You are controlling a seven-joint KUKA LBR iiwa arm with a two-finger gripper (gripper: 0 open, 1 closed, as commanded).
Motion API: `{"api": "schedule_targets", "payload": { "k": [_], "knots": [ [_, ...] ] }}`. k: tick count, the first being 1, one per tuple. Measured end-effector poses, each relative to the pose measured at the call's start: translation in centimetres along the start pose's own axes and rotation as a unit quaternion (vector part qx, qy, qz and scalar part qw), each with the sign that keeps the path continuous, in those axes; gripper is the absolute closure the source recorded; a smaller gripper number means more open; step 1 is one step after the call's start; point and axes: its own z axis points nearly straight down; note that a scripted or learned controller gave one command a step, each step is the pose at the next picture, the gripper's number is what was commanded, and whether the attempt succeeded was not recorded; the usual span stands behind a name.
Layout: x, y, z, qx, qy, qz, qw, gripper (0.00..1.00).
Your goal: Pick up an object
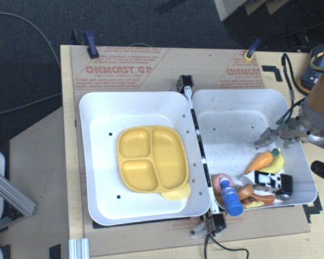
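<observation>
While gripper (270, 136) hovers over right bin (232, 104), claw spread, grasping nothing; carrot (259, 161) just below; pick not yet done.

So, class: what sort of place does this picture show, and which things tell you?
Probably a robotics lab test bench, not a kitchen. Two white bins sit on a board clamped at its corners, a robot arm reaches in, and toy food lies beside a yellow tray.
</observation>
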Motion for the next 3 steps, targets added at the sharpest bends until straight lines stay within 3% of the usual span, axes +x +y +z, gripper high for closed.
{"api": "schedule_targets", "payload": {
  "k": [1,2,3],
  "knots": [
    [0.3,-2.9,4.9,-0.013,-0.007,0.0,0.9999,0.0],
    [0.2,-5.2,5.0,-0.012,-0.007,0.0,0.9999,0.0],
    [0.1,1.9,-3.4,-0.002,-0.001,-0.001,1.0,0.0]
  ]
}}
